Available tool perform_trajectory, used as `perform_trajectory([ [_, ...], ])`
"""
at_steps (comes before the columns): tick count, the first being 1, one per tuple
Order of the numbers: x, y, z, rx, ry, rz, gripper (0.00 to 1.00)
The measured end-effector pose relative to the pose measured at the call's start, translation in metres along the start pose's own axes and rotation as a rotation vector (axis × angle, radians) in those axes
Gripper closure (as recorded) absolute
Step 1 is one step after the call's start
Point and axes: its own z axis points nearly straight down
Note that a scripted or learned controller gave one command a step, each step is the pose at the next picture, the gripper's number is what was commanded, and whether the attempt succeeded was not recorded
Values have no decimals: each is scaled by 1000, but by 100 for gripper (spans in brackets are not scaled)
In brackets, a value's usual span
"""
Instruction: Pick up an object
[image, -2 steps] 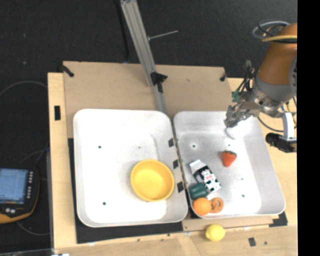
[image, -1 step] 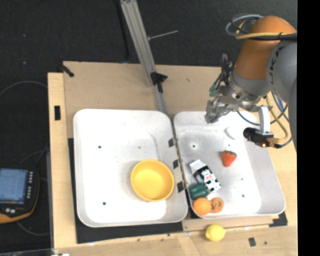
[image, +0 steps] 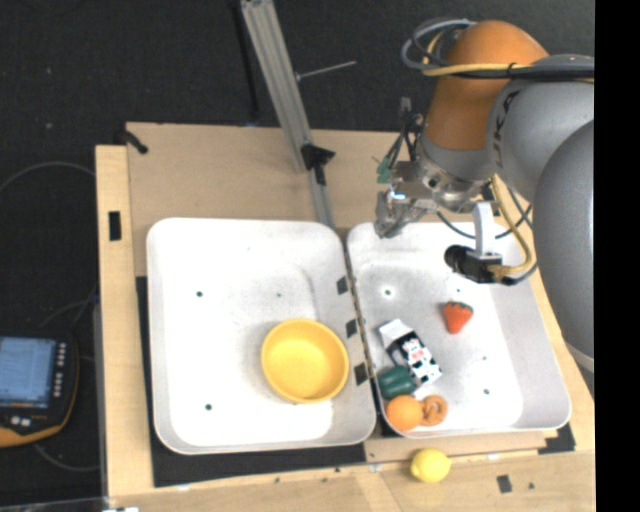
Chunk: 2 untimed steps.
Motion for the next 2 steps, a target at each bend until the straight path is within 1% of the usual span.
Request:
perform_trajectory([
  [1, 42, 6, 0, -1, -1, 1, 100],
  [2, 99, 12, 5, 0, 0, 0, 100],
])
